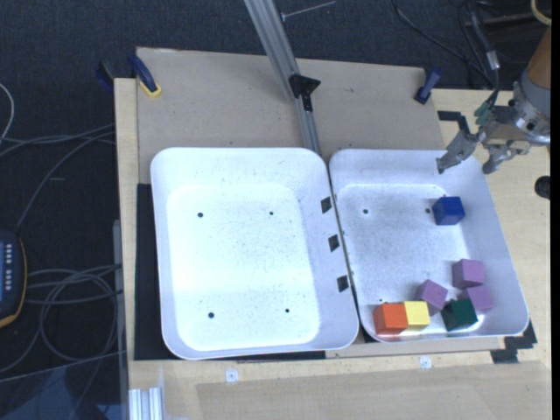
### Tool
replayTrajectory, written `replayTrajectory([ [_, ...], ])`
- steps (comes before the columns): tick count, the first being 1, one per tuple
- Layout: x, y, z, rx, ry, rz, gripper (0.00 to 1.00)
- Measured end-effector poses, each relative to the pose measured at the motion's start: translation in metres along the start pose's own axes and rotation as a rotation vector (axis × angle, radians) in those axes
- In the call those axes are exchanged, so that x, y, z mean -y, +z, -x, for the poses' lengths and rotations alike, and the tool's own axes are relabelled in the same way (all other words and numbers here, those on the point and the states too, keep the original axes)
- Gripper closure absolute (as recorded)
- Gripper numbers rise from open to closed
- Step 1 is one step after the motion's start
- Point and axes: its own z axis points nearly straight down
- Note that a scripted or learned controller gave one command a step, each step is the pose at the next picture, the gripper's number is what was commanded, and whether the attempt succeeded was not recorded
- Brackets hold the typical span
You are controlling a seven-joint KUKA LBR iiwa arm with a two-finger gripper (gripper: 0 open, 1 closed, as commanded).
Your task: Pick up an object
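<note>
We see the pincer (pixel 470 157) spread and empty — the small blue plastic cube (pixel 448 211) lies just below-left of it, nearest of the blocks.

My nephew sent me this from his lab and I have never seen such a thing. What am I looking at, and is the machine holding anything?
One camera looks down at a slant on a bench bearing two shallow white bins. A robot arm reaches in from the right; its two-fingered pincer hangs open over the right bin's far corner, with nothing between its fingers. In that bin lie small blocks: a blue block alone, and near the front corner three purple blocks, an orange block, a yellow block and a dark green block. The left bin sits beside it.
</note>
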Motion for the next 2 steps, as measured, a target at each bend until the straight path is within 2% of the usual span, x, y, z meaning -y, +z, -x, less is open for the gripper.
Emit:
replayTrajectory([
  [1, 0.000, 0.000, 0.000, 0.001, 0.000, 0.000, 0.00],
  [2, 0.006, 0.045, 0.005, -0.001, 0.002, -0.005, 0.00],
])
